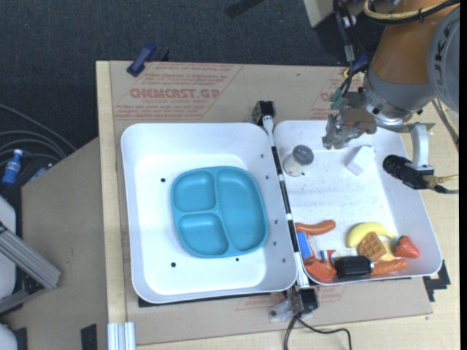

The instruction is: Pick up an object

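Toys heaped below pincer

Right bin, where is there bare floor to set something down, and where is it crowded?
In the right bin, bare floor runs across the middle, between the small jar and white block above and the sausage and banana below. The near edge is crowded with toy food. The pincer hangs over the far end.

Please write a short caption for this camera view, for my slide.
Gripper above the right bin, toy food piled at its near edge; blue divided plate in the left bin.
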Tool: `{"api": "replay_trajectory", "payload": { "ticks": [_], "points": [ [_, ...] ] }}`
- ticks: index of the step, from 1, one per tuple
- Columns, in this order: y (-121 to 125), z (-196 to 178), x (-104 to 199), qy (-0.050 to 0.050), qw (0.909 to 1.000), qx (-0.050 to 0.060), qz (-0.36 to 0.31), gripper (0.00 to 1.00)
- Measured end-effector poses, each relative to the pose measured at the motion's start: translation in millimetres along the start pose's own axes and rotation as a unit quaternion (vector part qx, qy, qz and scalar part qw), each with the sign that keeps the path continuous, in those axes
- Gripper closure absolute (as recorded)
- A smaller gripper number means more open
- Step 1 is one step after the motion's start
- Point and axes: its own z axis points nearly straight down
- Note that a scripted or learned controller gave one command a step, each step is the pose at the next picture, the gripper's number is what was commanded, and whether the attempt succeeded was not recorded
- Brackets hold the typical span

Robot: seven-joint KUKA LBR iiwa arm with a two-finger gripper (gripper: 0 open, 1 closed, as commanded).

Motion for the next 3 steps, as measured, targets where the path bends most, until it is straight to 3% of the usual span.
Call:
{"api": "replay_trajectory", "payload": {
  "ticks": [1, 2, 3],
  "points": [
    [0, 0, 0, 0.0, 1.0, 0.0, 0.0, 0.0],
    [37, 116, -47, -0.001, 1.0, -0.004, 0.001, 0.0],
    [29, 122, -44, -0.001, 1.0, -0.009, 0.001, 0.0]
  ]
}}
